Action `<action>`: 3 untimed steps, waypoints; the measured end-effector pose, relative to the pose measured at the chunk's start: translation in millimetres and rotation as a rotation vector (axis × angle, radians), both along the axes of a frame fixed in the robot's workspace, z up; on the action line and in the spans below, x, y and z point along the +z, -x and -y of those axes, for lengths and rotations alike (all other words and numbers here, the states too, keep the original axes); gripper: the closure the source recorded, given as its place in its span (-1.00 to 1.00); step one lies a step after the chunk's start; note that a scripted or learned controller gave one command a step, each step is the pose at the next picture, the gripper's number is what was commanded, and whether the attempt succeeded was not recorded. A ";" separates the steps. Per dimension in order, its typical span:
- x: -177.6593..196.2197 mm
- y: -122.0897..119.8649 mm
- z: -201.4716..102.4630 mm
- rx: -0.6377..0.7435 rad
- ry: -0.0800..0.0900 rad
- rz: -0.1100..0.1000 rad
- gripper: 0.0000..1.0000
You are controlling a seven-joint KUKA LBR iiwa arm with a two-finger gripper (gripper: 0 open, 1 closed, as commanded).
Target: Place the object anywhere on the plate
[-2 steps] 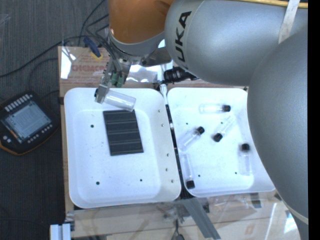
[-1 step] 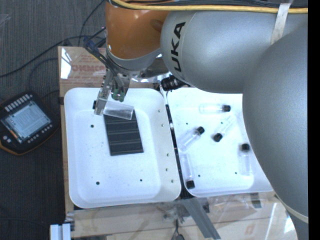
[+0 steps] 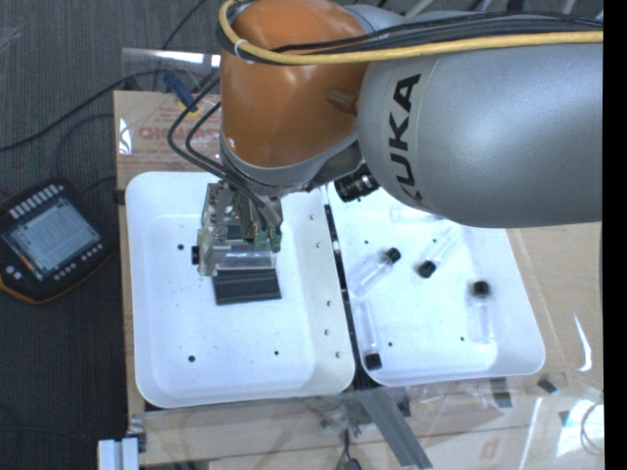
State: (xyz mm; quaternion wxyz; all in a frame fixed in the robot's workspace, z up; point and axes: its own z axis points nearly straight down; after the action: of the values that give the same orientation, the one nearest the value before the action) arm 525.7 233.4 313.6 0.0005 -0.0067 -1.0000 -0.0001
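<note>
From above, the arm (image 3: 431,96) hides much of both bins. The claw (image 3: 238,243) hangs over the left bin (image 3: 167,360), just above a dark ribbed block (image 3: 247,285); whether it grips, I cannot tell. 4 clear vials (image 3: 375,268) lie in the right bin (image 3: 509,351).

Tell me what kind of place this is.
Probably a robotics lab test bench: a KUKA arm reaches over two white bins, a teach pendant lies on the floor, and small clear vials sit in the right bin.

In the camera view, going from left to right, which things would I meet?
Handheld controller on the floor → left white bin → pincer above it → right white bin holding clear vials.
</note>
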 end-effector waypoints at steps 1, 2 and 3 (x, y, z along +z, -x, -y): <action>-2.1 -56.9 0.6 -0.336 0.001 0.000 1.00; 3.8 -1.9 0.5 -0.165 0.001 0.000 1.00; -108.5 -84.1 -0.1 -0.240 -0.001 -0.002 1.00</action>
State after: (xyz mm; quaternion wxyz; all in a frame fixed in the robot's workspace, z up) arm 609.7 233.5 205.1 0.0014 -0.1263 -0.9920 -0.0004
